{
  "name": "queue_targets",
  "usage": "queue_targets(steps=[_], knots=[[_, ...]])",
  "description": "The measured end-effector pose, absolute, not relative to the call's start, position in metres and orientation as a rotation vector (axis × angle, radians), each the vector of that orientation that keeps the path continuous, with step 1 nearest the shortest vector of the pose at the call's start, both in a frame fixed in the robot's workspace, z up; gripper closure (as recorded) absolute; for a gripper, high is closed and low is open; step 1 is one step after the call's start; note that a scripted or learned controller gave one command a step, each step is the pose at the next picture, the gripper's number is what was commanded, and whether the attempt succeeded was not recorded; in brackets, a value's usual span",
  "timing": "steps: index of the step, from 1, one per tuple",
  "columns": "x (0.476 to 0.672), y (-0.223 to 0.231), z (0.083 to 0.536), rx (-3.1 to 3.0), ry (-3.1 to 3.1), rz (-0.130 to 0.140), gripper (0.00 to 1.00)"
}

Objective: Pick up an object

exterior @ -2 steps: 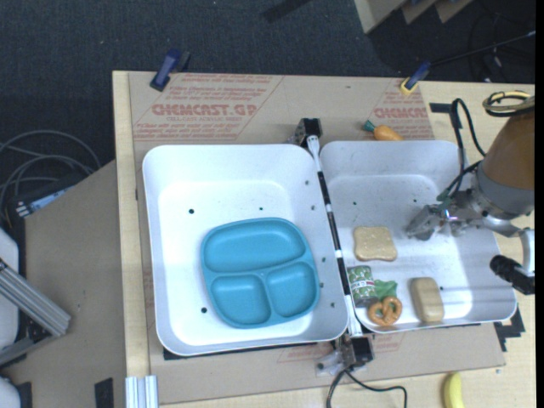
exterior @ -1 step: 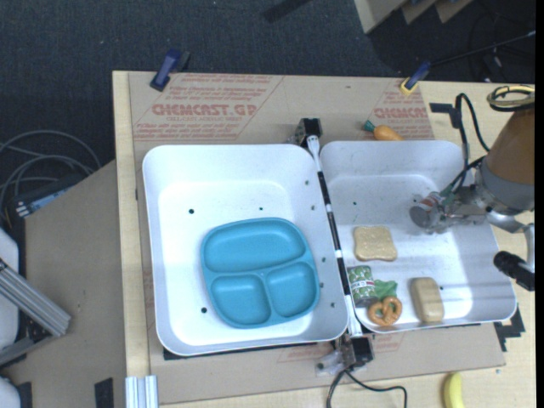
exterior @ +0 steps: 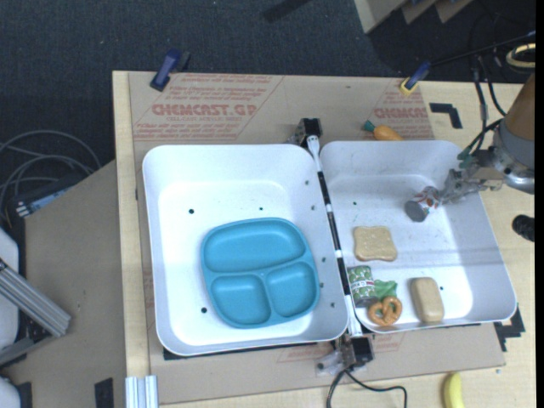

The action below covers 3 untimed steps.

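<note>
You read "CHEMCAST GP" on the brown worktop point(exterior: 212, 109). Jaws point(exterior: 418, 208) state: cannot tell. The tan toast-shaped slice point(exterior: 375, 244) lies just below them.

I see both white bins point(exterior: 170, 228) as smooth plastic; the blue divided plate point(exterior: 259, 270) looks matt plastic; the bench point(exterior: 136, 109) wears brown printed paper.

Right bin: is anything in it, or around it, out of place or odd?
Inside the right bin nothing stands out: toast, bread roll, pretzel and green packet lie flat. Two strays sit outside on the board: an orange carrot-like toy behind the bin and something yellow in front.
</note>
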<state>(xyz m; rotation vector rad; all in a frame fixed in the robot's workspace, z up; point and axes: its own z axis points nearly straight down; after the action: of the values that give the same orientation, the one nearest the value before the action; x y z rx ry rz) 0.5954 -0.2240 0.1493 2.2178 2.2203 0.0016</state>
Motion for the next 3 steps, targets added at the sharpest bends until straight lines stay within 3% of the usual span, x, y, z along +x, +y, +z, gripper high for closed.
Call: queue_targets(steps=[1,2,3], knots=[[0.595,-0.224,0.148,2.219,2.222,0.000,0.00],[0.594,-0.181,0.086,2.222,2.224,0.000,0.00],[0.595,-0.181,0.096,2.219,2.223,0.001,1.00]])
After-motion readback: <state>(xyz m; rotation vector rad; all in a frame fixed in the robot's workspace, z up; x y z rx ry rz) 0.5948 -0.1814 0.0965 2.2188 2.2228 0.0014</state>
